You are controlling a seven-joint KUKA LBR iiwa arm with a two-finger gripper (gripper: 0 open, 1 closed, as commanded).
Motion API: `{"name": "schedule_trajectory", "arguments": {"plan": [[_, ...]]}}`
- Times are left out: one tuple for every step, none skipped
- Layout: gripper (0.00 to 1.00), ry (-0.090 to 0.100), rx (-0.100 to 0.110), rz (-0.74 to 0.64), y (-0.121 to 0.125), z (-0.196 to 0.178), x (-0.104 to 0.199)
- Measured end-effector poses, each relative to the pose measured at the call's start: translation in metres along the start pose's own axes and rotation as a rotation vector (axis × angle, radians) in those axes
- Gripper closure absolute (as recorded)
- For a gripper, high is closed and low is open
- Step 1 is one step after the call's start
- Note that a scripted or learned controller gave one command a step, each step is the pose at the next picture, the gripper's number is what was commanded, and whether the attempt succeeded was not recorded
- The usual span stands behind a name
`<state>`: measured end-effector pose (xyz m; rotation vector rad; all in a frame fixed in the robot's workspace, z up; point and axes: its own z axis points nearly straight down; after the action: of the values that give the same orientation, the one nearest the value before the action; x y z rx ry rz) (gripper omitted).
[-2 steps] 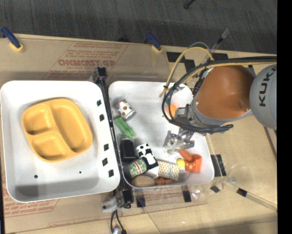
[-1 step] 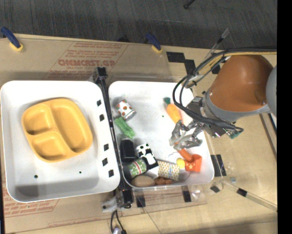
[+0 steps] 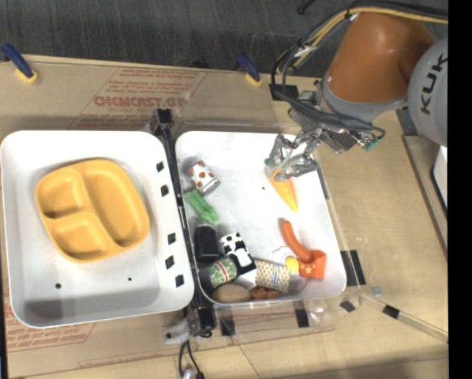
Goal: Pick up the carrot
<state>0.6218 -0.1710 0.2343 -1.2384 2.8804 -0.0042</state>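
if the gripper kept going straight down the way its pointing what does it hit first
Most likely the carrot: the gripper sits right over its wide top end in the right bin. Depth is hard to judge from this slant, so it may already be touching.

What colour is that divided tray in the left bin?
Yellow-orange tray, plain to see in the camera view.

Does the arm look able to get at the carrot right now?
Probably yes. The gripper sits right at the carrot at its wide end, near the right bin's far wall, with nothing lying over it.
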Motion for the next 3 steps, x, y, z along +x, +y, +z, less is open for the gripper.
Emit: {"name": "schedule_trajectory", "arguments": {"plan": [[1.00,0.002,-0.006,-0.227,0.015,0.142,0.067],[1.00,-0.001,-0.001,-0.361,0.041,0.087,0.011],[1.00,0.001,0.003,-0.768,-0.017,-0.023,0.035]]}}
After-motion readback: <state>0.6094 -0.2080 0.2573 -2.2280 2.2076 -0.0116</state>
